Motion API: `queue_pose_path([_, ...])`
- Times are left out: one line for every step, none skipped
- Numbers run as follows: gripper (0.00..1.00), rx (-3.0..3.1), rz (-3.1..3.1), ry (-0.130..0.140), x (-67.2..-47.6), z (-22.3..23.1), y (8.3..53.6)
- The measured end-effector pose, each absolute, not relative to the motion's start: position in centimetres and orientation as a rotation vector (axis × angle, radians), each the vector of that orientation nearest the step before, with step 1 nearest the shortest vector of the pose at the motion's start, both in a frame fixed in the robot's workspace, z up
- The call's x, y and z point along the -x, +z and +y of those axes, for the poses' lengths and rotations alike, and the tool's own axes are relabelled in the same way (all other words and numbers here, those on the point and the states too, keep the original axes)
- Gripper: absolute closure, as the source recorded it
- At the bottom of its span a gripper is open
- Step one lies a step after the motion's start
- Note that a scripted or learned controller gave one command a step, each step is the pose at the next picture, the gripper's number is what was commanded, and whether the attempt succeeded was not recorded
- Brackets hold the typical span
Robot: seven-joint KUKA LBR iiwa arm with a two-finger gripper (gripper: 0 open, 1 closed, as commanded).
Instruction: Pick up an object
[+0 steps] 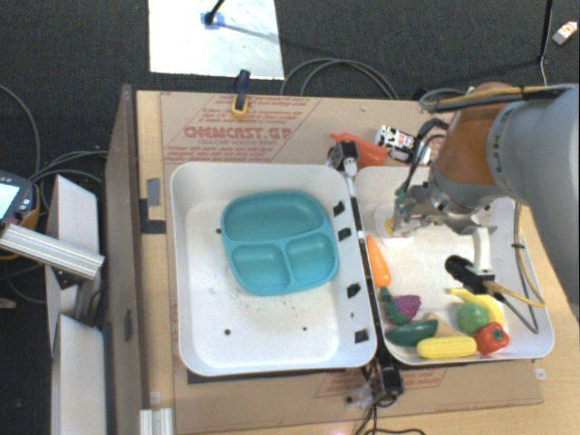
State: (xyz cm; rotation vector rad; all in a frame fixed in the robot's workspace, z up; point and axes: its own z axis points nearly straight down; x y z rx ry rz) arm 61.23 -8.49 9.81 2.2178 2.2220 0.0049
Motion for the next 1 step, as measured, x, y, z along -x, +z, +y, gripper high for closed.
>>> queue_pose_path([0.0, -2.217, 2.222, 0.005, -61.23, -8.49, 9.78])
